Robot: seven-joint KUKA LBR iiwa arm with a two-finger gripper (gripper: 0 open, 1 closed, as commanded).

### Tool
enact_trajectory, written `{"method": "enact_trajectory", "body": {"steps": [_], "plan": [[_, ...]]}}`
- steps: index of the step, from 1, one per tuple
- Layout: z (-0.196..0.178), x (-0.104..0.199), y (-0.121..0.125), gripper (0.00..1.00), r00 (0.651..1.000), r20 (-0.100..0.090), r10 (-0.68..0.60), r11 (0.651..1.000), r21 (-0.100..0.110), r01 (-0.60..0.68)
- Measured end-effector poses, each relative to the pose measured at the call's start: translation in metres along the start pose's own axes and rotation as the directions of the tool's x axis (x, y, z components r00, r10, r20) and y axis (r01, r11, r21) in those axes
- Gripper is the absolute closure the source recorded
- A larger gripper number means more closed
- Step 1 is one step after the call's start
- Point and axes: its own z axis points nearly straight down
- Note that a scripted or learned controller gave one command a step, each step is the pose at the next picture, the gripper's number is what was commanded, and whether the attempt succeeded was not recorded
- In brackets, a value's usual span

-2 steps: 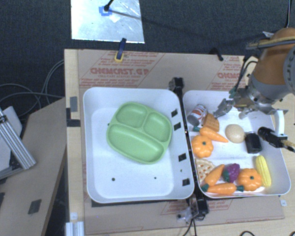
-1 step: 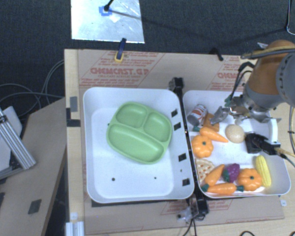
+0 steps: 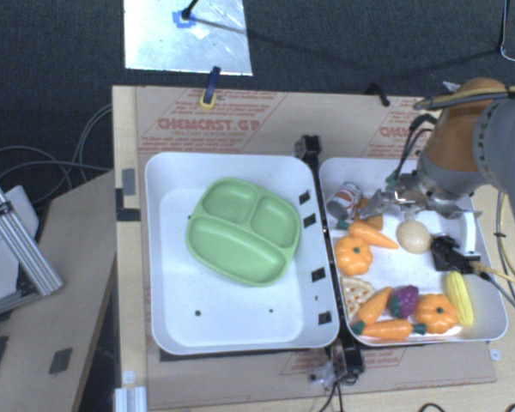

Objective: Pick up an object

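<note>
Two shallow white bins sit side by side on the desk (image 3: 266, 114), and everything pickable is crowded into the right bin (image 3: 485, 320): a small can (image 3: 343, 199) near its upper left corner, a carrot (image 3: 373, 233) just below that, a small orange pumpkin (image 3: 354, 255), a pale egg-shaped piece (image 3: 414, 236), a cracker-like piece (image 3: 354, 293), a second carrot (image 3: 375, 304), a purple grape cluster (image 3: 404, 299), another pumpkin (image 3: 436, 312) and a yellow corn cob (image 3: 458, 297). The left bin (image 3: 176, 316) carries a green divided plate (image 3: 244, 230). The chief risk, as I judge it, is the crowding: the toys lie touching or just beside one another, so a descent could land on two pieces at once, nudge a rounded one such as the egg aside, or close on the bin floor between them. The smooth, rounded shapes may also squirt out of a pinch. The tool (image 3: 393, 197) hangs low over the upper part of the right bin, near the can and the upper carrot, but its tips are too small and muddled against the clutter for me to tell their state, and no object can be seen held in it.
</note>
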Motion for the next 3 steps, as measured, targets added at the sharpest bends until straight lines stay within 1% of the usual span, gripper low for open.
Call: {"method": "enact_trajectory", "body": {"steps": [1, 2, 3], "plan": [[-0.014, 0.0, 0.003, 1.0, 1.0, 0.001, -0.001, 1.0, -0.011, 0.001], [-0.079, 0.003, 0.006, 1.0, 1.0, 0.004, -0.003, 1.0, -0.003, 0.003], [-0.134, 0.003, 0.009, 1.0, 1.0, 0.004, -0.003, 1.0, -0.003, 0.003]]}}
